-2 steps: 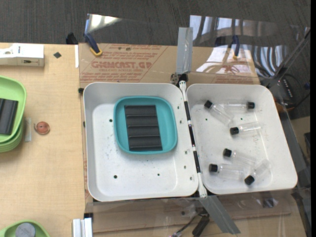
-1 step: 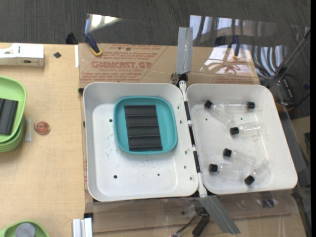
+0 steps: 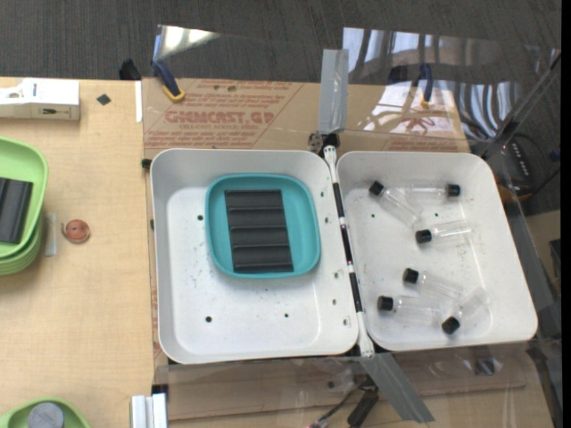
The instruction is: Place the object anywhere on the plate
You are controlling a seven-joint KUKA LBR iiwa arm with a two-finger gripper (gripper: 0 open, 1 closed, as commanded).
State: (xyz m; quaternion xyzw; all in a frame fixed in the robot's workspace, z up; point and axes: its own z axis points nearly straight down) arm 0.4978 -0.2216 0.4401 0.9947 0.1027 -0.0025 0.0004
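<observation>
A teal square plate lies flat in the left white bin, towards its back. A dark ribbed block rests in the plate's middle. In the right white bin lie several clear plastic tubes with black caps, scattered apart. One tube lies at the back left, another near the middle, and a third at the front right.
A green tray holding a dark item sits at the bench's left edge, with a small orange disc beside it. Printed cardboard lies behind the bins. A white box rests at the back left.
</observation>
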